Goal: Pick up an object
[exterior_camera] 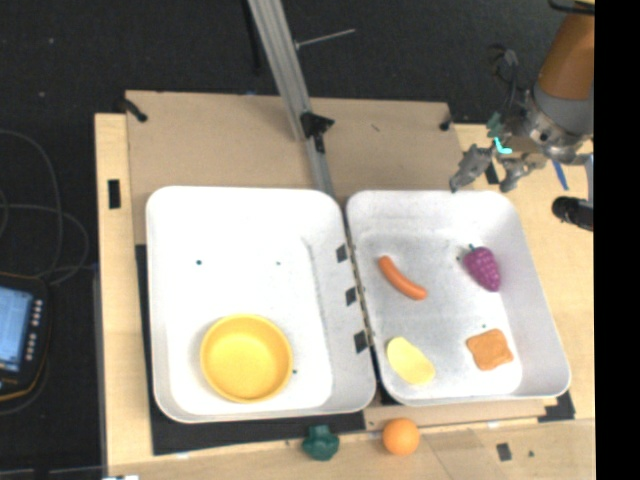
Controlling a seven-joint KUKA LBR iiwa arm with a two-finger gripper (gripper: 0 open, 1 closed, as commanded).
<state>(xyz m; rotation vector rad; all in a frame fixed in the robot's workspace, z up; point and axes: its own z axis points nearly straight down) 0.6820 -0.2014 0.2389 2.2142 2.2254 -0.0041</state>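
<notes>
Jaws of the gripper (487, 171) spread and holding nothing, poised above the far right rim of the right bin (450, 208), with purple grapes (482, 266), orange sausage (401, 277), yellow piece (409, 360) and toast (489, 349) all unpicked inside.

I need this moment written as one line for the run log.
arm: above far right corner of right bin | gripper: open, holding nothing | right bin: carrot, grapes, lemon, cracker | left bin: yellow bowl

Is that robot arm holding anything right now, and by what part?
Nothing. The end effector hangs above the right bin's far corner with nothing between its fingers.
</notes>
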